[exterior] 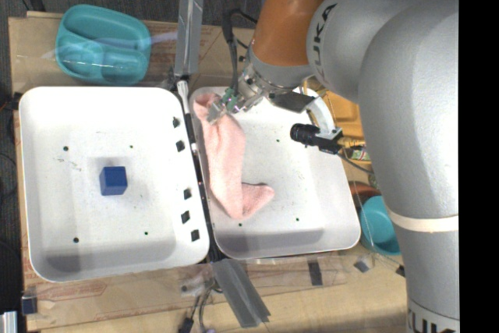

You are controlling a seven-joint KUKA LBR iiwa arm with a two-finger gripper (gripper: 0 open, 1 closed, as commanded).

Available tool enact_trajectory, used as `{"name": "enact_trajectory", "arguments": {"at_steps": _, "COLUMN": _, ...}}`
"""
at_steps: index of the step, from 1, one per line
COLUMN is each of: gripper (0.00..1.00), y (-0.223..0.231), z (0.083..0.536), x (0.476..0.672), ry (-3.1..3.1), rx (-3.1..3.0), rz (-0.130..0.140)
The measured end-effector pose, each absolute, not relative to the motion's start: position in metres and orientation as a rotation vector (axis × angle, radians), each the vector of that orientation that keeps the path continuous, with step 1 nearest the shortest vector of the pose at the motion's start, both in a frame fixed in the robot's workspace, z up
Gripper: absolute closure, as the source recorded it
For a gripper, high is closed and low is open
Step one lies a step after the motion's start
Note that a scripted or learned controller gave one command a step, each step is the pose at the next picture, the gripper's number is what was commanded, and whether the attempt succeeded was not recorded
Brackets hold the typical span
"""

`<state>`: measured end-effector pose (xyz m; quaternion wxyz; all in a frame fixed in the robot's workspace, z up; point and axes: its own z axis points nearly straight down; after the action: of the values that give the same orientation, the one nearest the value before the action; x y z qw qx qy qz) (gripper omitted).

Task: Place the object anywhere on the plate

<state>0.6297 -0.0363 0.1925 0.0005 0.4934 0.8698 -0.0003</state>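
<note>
A pink cloth (pixel 226 164) lies in the right bin (pixel 312 191) as a long strip along its left wall, with a fold at the near end. Its far end is bunched up and rises into my gripper (pixel 224 103), which is shut on that end near the bin's far-left corner. A small blue cube (pixel 114 180) sits alone on the floor of the left bin (pixel 62 230). A teal plate (pixel 102 44) with a raised rim rests on the bench beyond the left bin, well left of the gripper.
A grey divider bar (pixel 187 35) runs between the bins at the back. Another teal dish (pixel 379 224) peeks out right of the right bin, under the arm. The arm's grey body (pixel 398 90) covers the right side, with a black cable fitting (pixel 312 135) over the right bin.
</note>
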Motion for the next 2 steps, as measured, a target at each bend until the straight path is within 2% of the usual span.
{"name": "enact_trajectory", "arguments": {"at_steps": 1, "gripper": 1.0, "y": 0.028, "z": 0.191, "x": 0.607, "ry": 2.695, "rx": 1.62, "rz": -0.004}}
{"name": "enact_trajectory", "arguments": {"at_steps": 2, "gripper": 1.0, "y": 0.078, "z": 0.198, "x": 0.629, "ry": 2.776, "rx": 1.471, "rz": -0.001}}
